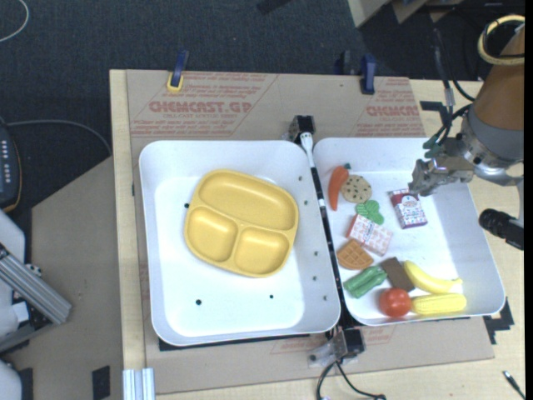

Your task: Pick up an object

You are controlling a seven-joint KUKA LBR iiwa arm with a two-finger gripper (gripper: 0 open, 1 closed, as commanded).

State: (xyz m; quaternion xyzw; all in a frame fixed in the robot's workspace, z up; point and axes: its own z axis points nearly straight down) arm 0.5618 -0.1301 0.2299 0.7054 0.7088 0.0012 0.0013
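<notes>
Grey tool (423,182) just above red carton (408,209), fingertips hard to make out

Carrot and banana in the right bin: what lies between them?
In the camera view, between the carrot and the banana lie the pink-and-white packet, the waffle and the brown bar.

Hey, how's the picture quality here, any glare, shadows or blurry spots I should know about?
Camera view: even, soft light; the yellow tray and right bin's toys look sharp. The white bins are bright, mild sheen but no washout. Soft shadow falls under the tray's edge. The gripper is slightly soft, small in frame, so its state is unclear.
</notes>
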